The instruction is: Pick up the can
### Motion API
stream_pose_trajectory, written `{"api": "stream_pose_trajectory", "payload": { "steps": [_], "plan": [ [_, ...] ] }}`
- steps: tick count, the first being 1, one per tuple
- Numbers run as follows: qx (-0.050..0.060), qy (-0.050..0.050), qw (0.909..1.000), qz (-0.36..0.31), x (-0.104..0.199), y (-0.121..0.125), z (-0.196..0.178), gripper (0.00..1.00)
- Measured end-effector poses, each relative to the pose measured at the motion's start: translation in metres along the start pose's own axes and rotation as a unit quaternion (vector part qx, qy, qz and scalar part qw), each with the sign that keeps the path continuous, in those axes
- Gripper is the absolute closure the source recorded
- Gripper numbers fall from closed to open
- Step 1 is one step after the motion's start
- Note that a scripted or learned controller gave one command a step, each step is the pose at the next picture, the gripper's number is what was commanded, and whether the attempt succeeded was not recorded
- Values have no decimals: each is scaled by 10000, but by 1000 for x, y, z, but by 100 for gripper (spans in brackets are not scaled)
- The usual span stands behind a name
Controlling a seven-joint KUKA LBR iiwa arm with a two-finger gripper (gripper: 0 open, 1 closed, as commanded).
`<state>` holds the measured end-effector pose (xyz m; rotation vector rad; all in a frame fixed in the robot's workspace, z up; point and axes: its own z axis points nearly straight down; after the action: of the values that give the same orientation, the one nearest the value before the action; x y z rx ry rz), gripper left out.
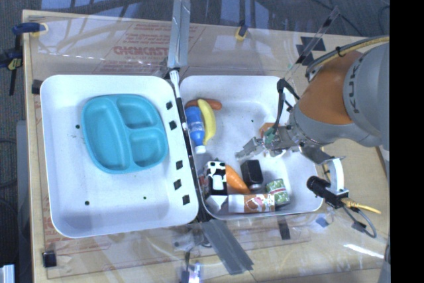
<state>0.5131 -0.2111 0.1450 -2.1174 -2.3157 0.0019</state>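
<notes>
I can't make out the gripper (pixel 255 146) clearly, a small metallic blur over the right bin (pixel 228 86). The arm (pixel 344 103) runs off the right edge. The can (pixel 260 203) (label unreadable) lies half-tucked behind the bin's near wall.

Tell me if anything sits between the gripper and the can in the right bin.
Nothing clearly blocks it. The gripper hangs over the right white bin, and the small green-labelled can lies toward the near wall, below and right of it. A black rectangular block sits just beside that path, left of the can, so a slanted approach might brush it.
</notes>
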Motion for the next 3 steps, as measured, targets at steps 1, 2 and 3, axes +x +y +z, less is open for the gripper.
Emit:
{"api": "stream_pose_trajectory", "payload": {
  "steps": [1, 2, 3],
  "plan": [
    [10, 0, 9993, 369, -5, 64, 37, 0],
    [6, 4, 9996, -292, 14, 2, 57, 0],
    [-3, 0, 9976, 696, 4, -35, 56, 0]
  ]
}}
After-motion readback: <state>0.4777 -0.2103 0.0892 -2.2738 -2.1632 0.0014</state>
